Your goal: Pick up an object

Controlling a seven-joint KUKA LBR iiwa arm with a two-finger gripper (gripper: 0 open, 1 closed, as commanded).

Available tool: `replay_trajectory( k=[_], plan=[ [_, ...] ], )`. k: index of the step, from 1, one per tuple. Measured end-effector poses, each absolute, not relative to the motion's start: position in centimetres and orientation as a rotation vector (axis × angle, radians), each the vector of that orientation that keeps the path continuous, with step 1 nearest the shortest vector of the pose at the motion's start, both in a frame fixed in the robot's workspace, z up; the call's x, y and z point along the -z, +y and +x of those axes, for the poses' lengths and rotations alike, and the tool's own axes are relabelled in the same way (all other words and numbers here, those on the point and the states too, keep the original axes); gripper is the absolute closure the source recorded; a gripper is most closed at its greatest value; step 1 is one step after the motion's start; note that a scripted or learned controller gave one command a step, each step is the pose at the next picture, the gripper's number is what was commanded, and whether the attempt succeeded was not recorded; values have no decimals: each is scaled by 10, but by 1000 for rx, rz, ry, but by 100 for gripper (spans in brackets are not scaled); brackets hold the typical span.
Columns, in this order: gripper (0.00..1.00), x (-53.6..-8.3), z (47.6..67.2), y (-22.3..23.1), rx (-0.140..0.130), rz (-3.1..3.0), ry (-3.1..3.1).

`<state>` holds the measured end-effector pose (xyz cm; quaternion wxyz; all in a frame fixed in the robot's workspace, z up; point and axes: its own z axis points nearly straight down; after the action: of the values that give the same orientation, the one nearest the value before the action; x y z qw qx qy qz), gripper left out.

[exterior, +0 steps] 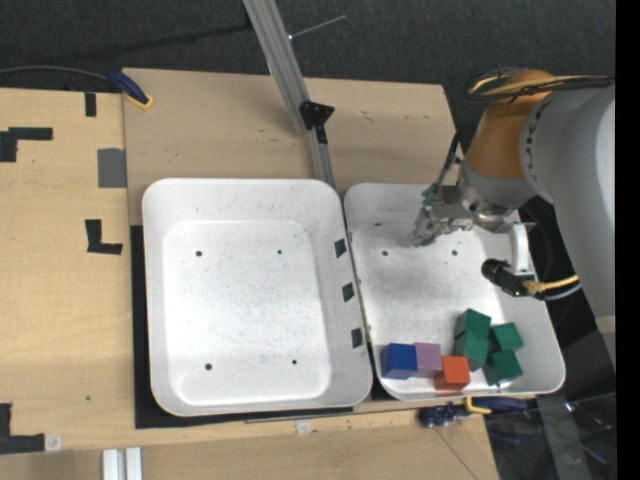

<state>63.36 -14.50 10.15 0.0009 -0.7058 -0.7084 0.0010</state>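
Gripper (428,230) low over right bin (400,298), toward its 12 o'clock; finger state can't tell. Blue block (398,359), orange block (455,371), green blocks (488,344) at 5 o'clock. No readable writing.

A single fixed camera hangs above the surface (230,118), far enough to take in both white bins (245,298), tilted toward 12 o'clock, with the arm (560,158) entering from 3 o'clock.

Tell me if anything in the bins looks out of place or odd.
Nothing looks damaged or spilled. The blocks are all crowded into the near corner of the right bin, while the end effector sits at its far end.
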Motion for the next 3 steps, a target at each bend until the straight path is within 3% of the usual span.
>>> replay_trajectory(
  k=[3],
  plan=[
    [100, -246, 633, -150, 4, -2223, -2227]
  ],
)
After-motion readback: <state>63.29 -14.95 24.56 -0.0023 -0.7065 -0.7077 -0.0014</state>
